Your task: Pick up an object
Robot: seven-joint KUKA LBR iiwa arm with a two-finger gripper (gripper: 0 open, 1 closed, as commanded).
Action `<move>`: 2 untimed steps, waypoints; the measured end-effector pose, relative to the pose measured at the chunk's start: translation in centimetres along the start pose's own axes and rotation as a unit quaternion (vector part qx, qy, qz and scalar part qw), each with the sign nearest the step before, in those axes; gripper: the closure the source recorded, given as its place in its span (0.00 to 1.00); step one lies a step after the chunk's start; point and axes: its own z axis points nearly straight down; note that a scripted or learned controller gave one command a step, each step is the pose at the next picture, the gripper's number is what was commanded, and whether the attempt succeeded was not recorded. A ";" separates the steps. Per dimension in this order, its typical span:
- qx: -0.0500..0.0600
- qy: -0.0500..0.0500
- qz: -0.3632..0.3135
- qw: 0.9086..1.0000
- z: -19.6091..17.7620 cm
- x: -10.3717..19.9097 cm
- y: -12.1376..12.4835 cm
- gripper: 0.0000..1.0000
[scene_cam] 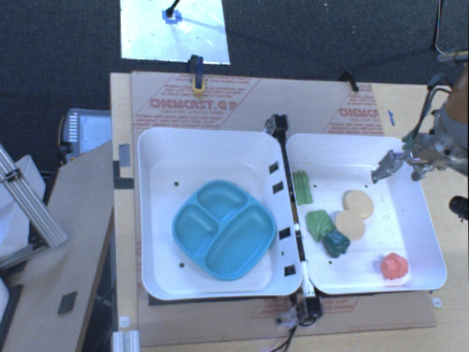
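The right bin point(338, 161) holds several small objects: a long green piece point(301, 187) by its left wall, a green block point(317, 223), a dark teal lump point(336, 243), two beige discs point(358, 202) point(350, 226) and a red piece point(394, 266) near the front right corner. My gripper point(399, 169) hangs over the bin's back right part, open, with nothing between its fingers. It is apart from all the objects; the nearest is the upper beige disc, to its lower left.
The left bin point(157, 160) holds a blue divided plate point(223, 229). A black divider with clips point(284, 196) runs between the bins. Cardboard point(220, 101) lies under both bins, and a grey sheet point(174, 20) lies on the floor behind.
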 end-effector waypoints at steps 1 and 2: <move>-0.003 -0.001 -0.001 1.000 -0.3 0.0 0.2 0.00; -0.001 0.000 0.000 1.000 5.6 -0.7 -0.3 0.00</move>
